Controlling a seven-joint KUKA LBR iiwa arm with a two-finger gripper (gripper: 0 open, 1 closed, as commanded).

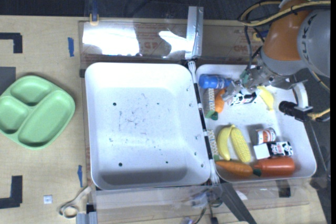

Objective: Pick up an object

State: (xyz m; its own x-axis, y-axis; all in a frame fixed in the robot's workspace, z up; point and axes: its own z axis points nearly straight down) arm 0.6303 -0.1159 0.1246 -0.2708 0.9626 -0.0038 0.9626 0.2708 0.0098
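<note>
Gripper (pixel 251 80) low over the far end of the crowded right bin.

On the table's left sits a green divided plate (pixel 34 110); next comes the left bin (pixel 100 81); the right bin (pixel 304 162) holds the pickable things: blue bottle (pixel 211 82), small carrot (pixel 219 103), black-and-white toy (pixel 242 98), bananas (pixel 224 141), corn (pixel 241 145). The arm hangs above the toy, probably lining up a grasp; I cannot tell how the fingers stand.

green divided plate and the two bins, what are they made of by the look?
Green plate: likely molded plastic, matte to satin; uniform pale green, soft rounded dividers, only faint sheen. Left bin and right bin: probably thin formed plastic, white and semi-gloss, with rounded corners and rolled rims. The left one's floor shows grey scuffs and small dark spots. Coated metal can't be ruled out.
</note>
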